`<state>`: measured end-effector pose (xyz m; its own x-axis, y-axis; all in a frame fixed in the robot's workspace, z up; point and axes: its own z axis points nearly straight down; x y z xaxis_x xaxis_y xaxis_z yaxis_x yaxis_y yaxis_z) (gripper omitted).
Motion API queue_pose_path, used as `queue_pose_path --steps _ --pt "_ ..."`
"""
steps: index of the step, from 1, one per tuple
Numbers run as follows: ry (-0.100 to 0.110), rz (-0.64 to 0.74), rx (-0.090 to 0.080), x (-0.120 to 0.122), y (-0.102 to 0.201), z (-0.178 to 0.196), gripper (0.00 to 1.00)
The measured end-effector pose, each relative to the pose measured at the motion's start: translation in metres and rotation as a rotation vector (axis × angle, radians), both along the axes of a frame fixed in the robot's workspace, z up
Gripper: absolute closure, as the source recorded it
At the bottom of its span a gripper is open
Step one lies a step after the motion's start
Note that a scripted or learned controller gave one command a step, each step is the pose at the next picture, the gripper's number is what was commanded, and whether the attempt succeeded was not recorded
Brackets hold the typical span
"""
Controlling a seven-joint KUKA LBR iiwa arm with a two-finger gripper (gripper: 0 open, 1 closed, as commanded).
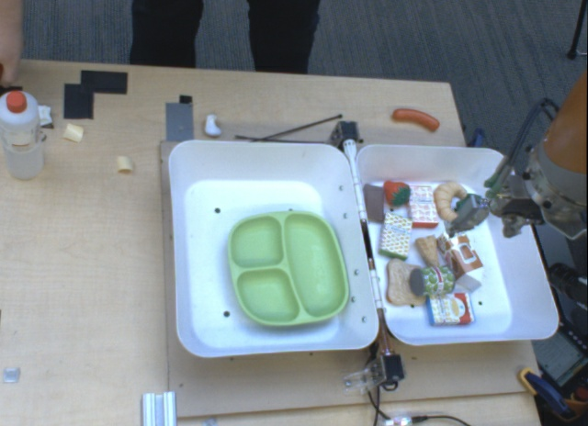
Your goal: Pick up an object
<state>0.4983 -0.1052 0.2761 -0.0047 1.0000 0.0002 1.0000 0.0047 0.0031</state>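
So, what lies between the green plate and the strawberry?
In the camera view, bare white floor of the left bin, then the rims where the bins meet, between green plate and strawberry.

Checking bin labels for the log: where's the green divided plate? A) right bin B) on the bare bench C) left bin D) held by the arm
C: the green divided plate lies flat inside the left bin, while the right bin holds the pile of small toy food items.
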Motion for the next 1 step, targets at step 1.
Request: queue_pose_path --steps 1 --pt "-0.001 -0.003 -0.001 -0.0097 -0.0280 -0.1515 0.00"
